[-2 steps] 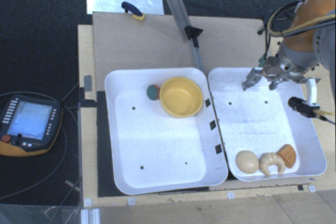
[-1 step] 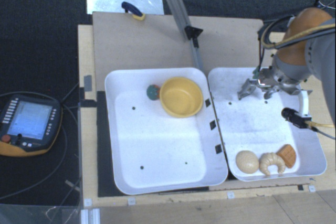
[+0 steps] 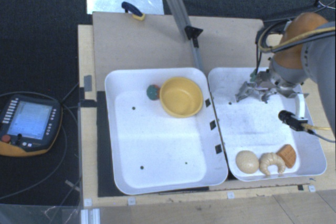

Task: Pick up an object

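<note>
Left bin (image 3: pixel 157 165), yellow bowl (image 3: pixel 181 97), green ball (image 3: pixel 153 92)

- Your left bin (image 3: pixel 157 165) has open floor below the yellow bowl (image 3: pixel 181 97) and green ball (image 3: pixel 153 92).
- Right bin's (image 3: pixel 226 113) near edge is crowded: egg (image 3: pixel 247 161), croissant (image 3: pixel 272 163), waffle (image 3: pixel 287 155).

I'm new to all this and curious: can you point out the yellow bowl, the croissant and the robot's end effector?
yellow bowl (image 3: pixel 181 97), camera view, middle of its inside.
croissant (image 3: pixel 272 163), camera view, middle of its curved body.
end effector (image 3: pixel 245 93), camera view, between its fingertips.
</note>
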`<control>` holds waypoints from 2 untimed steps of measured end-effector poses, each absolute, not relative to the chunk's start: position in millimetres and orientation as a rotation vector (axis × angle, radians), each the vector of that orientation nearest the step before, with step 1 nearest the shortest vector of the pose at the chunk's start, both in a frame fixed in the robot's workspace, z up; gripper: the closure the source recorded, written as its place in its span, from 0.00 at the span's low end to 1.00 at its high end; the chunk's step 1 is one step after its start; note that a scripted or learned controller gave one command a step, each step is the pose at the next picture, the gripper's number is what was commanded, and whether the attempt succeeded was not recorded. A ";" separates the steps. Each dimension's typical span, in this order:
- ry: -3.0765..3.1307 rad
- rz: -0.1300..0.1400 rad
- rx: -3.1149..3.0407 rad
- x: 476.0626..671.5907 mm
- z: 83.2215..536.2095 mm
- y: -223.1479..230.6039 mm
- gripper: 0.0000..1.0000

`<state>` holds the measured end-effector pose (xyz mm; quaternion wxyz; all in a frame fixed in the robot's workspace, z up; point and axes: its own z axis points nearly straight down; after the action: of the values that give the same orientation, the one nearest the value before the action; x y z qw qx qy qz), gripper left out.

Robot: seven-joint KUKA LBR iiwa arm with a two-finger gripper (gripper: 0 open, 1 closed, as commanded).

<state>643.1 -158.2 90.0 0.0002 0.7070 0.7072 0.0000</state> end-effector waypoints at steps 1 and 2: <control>2.220 0.002 2.219 643.9 101.7 -158.4 1.00; 2.219 0.005 2.217 645.1 165.4 -158.8 1.00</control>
<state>645.1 -158.8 165.4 0.0024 0.7069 0.7073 0.0017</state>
